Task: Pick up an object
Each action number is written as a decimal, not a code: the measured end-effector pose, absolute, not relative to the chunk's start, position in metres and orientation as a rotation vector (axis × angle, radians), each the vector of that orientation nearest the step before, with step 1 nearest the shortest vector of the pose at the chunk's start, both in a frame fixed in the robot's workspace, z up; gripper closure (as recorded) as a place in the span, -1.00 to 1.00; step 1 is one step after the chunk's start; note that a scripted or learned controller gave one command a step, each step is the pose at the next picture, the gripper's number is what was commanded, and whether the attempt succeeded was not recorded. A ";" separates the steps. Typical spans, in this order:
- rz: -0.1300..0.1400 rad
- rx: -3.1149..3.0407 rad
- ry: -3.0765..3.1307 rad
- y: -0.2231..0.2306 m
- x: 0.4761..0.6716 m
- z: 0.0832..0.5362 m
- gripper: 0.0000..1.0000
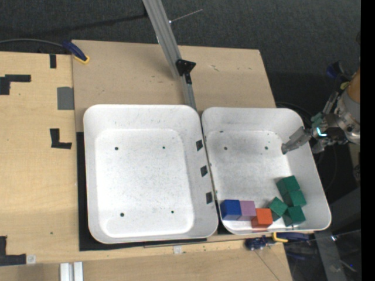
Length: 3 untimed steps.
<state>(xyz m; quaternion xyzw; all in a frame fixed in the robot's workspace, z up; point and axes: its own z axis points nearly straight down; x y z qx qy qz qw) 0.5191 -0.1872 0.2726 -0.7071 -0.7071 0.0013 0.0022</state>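
Six blocks [275, 205] huddle in the right bin's [246, 157] near corner | gripper [304, 134] hovers at far-right rim, jaw state: cannot tell | step: approach | next: swing toward cluster, descend on one block

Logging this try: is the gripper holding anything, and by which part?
Nothing is held. The gripper hangs over the right bin's right edge, apart from the blocks at its near end.

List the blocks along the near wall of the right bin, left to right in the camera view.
blue block → purple block → orange block → the green blocks, clustered too tightly to order among themselves.
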 end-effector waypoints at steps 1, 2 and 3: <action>0.001 -2.219 -2.222 -0.187 0.520 0.275 -1.00; 0.006 -2.217 -2.219 -0.179 0.523 0.227 -1.00; 0.007 -2.216 -2.217 -0.178 0.519 0.163 -1.00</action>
